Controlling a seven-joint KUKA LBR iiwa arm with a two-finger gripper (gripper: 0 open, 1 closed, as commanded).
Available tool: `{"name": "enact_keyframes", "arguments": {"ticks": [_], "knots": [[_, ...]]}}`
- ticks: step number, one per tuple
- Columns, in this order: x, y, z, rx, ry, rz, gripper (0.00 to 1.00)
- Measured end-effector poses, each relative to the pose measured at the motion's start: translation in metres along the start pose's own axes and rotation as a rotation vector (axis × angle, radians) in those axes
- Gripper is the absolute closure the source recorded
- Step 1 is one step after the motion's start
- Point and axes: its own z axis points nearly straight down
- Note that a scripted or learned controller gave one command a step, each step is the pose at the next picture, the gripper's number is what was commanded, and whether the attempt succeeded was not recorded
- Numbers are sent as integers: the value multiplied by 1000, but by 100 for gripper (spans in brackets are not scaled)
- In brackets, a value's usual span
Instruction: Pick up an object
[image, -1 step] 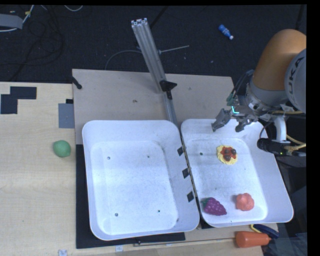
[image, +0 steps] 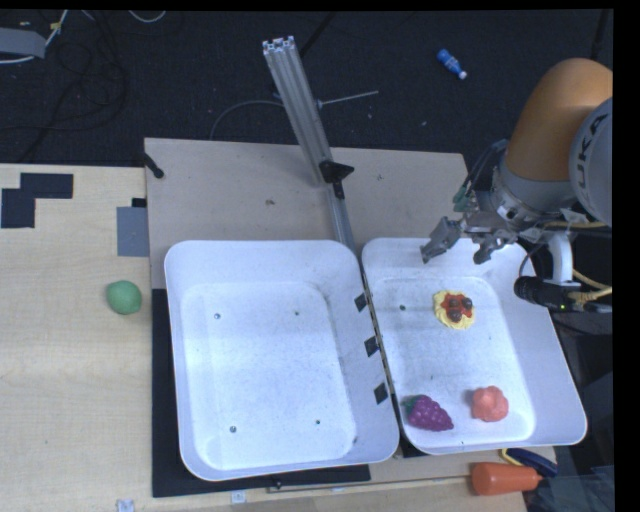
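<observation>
The grey arm with its orange band (image: 556, 100) reaches in from the right, and its two-finger hand (image: 462, 244) hangs over the far edge of the right-hand shallow white bin (image: 555, 370). The two dark fingers (image: 437, 242) are spread apart, one to each side, and nothing sits between them.

Three things lie in that right bin. Nearest the hand is a small yellow disc with red and dark topping, like a toy pizza (image: 454, 309); it rests on the bin floor just on the near side of the hand, clear of the fingers and not touching them. Further toward the near edge sit a purple bunch of toy grapes (image: 429, 413), close to the bin's left wall, and a rounded pinkish-red lump (image: 489, 403) just beside it to the right. Both are well apart from the hand.

The left-hand shallow white bin (image: 190, 300) lies side by side with the right one, their rims meeting at three small dark clips (image: 371, 346).

Out on the pale wooden worktop (image: 60, 330), a small green ball (image: 124, 297) sits left of the left bin. An orange carrot-shaped toy (image: 505, 477) lies just outside the near rim of the right bin. A slanted metal rail (image: 305, 115) rises behind the bins.
</observation>
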Motion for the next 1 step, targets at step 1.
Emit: {"name": "enact_keyframes", "arguments": {"ticks": [1], "knots": [[-8,1,47,4,0,0,0]]}}
